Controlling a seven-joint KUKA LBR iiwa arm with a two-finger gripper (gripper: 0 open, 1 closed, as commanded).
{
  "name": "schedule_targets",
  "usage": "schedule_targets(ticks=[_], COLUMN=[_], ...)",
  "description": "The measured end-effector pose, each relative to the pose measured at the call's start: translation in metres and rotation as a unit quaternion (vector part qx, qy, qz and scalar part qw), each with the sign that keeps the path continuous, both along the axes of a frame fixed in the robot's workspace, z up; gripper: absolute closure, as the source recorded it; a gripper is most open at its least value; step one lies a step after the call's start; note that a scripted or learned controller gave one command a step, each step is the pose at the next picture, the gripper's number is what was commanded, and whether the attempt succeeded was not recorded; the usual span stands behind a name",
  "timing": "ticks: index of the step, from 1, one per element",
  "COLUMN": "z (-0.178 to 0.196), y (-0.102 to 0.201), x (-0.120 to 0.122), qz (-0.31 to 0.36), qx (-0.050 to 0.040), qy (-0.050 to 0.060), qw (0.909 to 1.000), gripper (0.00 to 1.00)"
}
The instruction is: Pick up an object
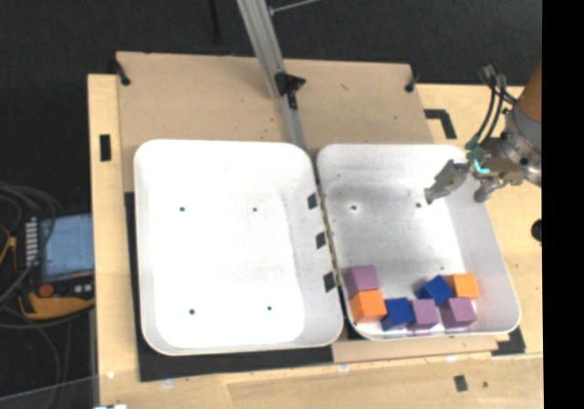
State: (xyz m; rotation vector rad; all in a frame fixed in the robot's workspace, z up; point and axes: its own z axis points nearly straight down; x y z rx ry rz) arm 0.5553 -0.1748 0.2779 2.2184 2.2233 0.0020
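Several small blocks lie along the near edge of the right bin [392,165]: a purple block [361,278] over an orange block [369,305], a blue block [398,312], a purple block [424,312], a blue block [437,289], an orange block [464,285] and a purple block [459,311]. My gripper [464,183] hangs over the bin's far right part, well away from the blocks. Its fingers [444,184] stand apart with nothing between them.
The left bin [228,243] sits beside the right one. A slanted metal pole [260,33] rises from the back of the bench. Cables and a blue device [64,247] lie off the bench at the left.
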Motion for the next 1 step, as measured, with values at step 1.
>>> schedule_targets(ticks=[1], z=[-0.0476], y=[-0.0084], x=[-0.0066], qz=[-0.002], qx=[-0.0011], qy=[0.002], qw=[1.0000], gripper=[0.00])
